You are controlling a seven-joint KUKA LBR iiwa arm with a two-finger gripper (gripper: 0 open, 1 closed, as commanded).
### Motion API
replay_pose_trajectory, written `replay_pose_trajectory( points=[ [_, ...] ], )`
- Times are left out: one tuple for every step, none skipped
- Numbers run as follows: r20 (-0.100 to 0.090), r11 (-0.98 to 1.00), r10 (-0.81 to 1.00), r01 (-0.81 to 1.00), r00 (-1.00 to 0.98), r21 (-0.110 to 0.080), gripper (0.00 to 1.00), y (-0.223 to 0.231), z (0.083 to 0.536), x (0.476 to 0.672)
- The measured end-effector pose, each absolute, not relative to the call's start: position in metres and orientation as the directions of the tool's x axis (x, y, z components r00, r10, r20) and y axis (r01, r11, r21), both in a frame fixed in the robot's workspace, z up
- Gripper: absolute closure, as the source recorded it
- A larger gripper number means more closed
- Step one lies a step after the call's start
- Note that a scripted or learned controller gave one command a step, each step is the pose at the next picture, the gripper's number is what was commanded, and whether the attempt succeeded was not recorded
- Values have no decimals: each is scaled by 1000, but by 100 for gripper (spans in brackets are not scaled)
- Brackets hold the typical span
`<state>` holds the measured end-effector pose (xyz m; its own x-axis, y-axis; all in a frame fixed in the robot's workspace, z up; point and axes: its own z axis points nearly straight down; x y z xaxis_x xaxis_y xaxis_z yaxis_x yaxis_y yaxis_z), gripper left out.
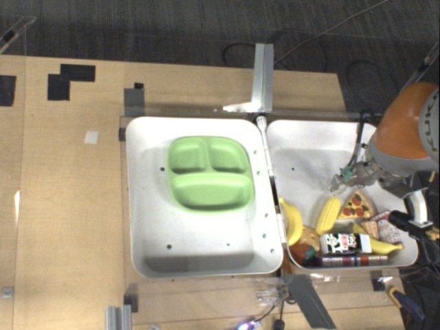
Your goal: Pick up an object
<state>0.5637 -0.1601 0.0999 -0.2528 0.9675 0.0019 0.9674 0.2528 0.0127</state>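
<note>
Gripper (pixel 349 176) hovers above the corn cob (pixel 328 214) and pizza slice (pixel 357 205) in the right bin (pixel 309 143), finger opening indiscernible; crowded toys risk a glancing, empty grasp.

right bin (pixel 309 139): far half free | near edge: toy pile (pixel 344 229)

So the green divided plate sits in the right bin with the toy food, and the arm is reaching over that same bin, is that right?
Not quite. The camera view shows the green divided plate alone in the left bin. The toy food, such as the corn cob and pizza slice, lies in the right bin, and the arm's end effector is indeed over that right bin.
</note>
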Motion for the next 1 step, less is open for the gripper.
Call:
replay_pose_trajectory(
  points=[
    [-22, 520, 854, 854, -520, 23, 100, -148, 96, 496]
  ],
)
